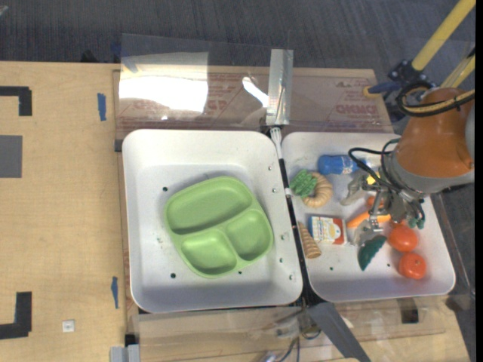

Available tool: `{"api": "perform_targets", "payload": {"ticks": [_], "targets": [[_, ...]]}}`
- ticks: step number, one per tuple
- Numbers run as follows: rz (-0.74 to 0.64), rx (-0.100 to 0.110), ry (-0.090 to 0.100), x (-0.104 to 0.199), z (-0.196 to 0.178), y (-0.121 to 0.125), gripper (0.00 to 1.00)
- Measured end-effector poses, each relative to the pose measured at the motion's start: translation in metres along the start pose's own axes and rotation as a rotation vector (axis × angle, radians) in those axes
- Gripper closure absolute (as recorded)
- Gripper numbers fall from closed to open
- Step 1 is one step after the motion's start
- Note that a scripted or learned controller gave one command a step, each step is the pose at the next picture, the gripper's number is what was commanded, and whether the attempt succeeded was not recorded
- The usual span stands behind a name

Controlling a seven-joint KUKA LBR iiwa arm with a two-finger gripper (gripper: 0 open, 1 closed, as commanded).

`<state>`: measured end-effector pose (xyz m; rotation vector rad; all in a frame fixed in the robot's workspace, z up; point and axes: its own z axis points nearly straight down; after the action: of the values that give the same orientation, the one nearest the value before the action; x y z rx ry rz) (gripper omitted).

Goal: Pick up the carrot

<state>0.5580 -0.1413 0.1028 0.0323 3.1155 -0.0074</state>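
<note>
Two bins side by side on the table [60, 202]. In the left bin [143, 157], a divided plate [217, 226]. In the right bin [441, 274], small toy foods, with the pincer [381, 213] among them, above a carrot [361, 220].

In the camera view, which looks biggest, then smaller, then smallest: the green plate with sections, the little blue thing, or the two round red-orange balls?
1. Green plastic divided plate, by far the largest.
2. Small blue object and the two round red-orange balls: these look about alike, so I won't rank them.
</note>
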Motion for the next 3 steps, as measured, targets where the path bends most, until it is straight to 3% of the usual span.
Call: {"api": "perform_targets", "payload": {"ticks": [1,2,3], "targets": [[0.148,-0.002,0.010,0.045,0.011,0.014,0.00],[0.332,-0.001,0.011,0.004,0.012,0.039,0.00],[0.330,0.000,-0.002,0.000,-0.001,0.039,1.00]]}}
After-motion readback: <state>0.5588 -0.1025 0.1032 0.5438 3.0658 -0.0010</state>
